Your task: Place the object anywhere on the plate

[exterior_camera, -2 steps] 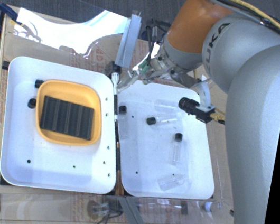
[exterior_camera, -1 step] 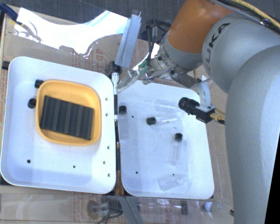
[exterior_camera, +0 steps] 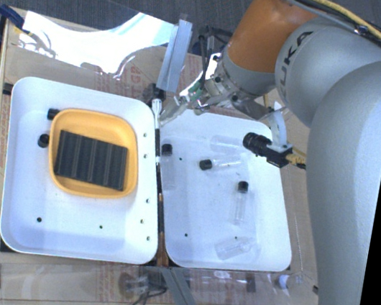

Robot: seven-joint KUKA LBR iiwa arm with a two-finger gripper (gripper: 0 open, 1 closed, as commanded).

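A yellow plate (exterior_camera: 95,153) with a dark ribbed centre lies in the left white bin (exterior_camera: 18,220). The right bin (exterior_camera: 188,250) holds clear vials with black caps: one (exterior_camera: 221,163) near its middle, another (exterior_camera: 240,202) upright in the image below it, and a clear piece (exterior_camera: 235,249) near the front. A small black cap (exterior_camera: 167,150) lies by that bin's left wall. My gripper (exterior_camera: 178,107) hangs over the far end of the divide between the two bins, above the right bin's back left corner. Nothing is visibly held in it.
A grey upright post (exterior_camera: 174,54) stands just behind the bins next to the gripper. A black fitting with a yellow tag (exterior_camera: 264,146) juts from the arm over the right bin's back. Small black dots mark the left bin's floor.
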